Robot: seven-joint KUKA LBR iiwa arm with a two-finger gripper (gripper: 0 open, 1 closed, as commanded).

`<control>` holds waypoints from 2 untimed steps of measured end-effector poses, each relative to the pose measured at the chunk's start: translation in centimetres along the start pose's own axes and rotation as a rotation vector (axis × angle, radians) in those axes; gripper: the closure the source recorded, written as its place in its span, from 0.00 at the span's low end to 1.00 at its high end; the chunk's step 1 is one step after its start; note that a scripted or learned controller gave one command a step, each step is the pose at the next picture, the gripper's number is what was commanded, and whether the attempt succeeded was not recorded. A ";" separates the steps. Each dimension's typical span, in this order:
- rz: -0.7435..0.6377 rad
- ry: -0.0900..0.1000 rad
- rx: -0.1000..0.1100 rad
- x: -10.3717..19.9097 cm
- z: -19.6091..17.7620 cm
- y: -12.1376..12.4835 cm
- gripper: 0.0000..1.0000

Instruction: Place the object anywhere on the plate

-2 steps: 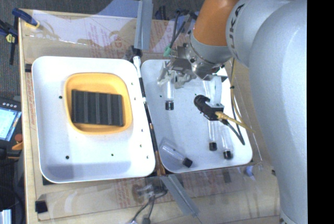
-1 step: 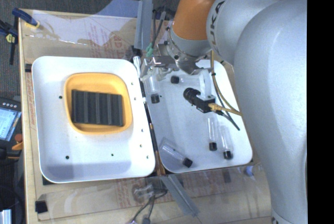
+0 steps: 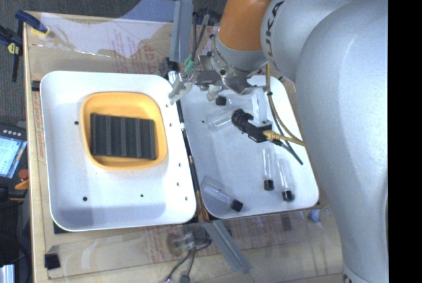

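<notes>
The arm [image 3: 343, 77] fills the right side, its gripper [image 3: 181, 80] at the right bin's [image 3: 227, 163] far-left corner, close to the left bin [image 3: 59, 202]. Clear tubes with dark caps lie in the right bin: one [image 3: 221, 196] at the near-left corner, two [image 3: 277, 176] by the right edge. The plate [image 3: 122, 107] (yellow, dark ribbed centre) sits in the left bin. I cannot tell the gripper's state. A good step would confirm a tube is actually pinched, then lift clear of both rims before crossing.
</notes>
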State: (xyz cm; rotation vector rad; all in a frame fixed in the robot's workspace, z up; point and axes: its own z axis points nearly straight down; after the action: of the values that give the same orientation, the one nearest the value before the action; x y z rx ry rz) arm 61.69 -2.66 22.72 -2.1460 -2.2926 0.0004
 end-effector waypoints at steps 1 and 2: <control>-0.309 0.000 0.004 1.6 -0.1 -1.2 0.00; -0.639 0.000 0.004 5.1 -0.5 -2.5 0.00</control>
State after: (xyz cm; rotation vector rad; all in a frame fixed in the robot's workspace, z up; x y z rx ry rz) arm 58.86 2.23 23.27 -1.3166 -2.8481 0.0034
